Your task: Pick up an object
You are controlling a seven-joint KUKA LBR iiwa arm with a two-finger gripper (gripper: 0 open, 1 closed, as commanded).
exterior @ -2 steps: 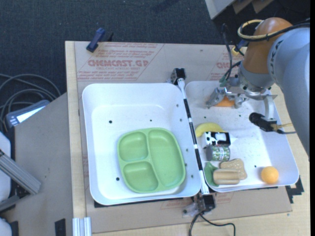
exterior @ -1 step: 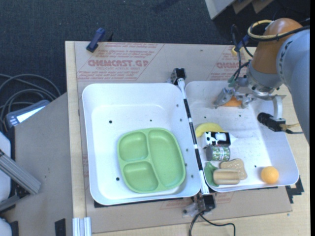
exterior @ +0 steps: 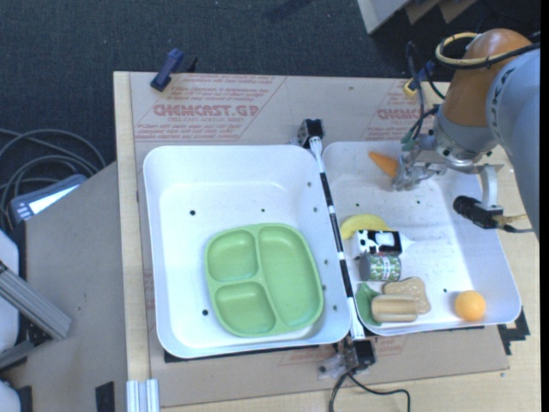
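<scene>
Right bin point(exterior: 480, 260): hand point(exterior: 408, 177) hovers beside orange carrot point(exterior: 383, 162).

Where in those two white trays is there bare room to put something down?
The left tray has bare floor behind and left of the green plate. In the right tray, the middle is bare, between the carrot and the orange ball. Its front-left corner, around the can, is crowded.

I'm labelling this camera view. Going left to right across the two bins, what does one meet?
Green divided tray → yellow banana → orange carrot piece → gripper → orange ball.
</scene>
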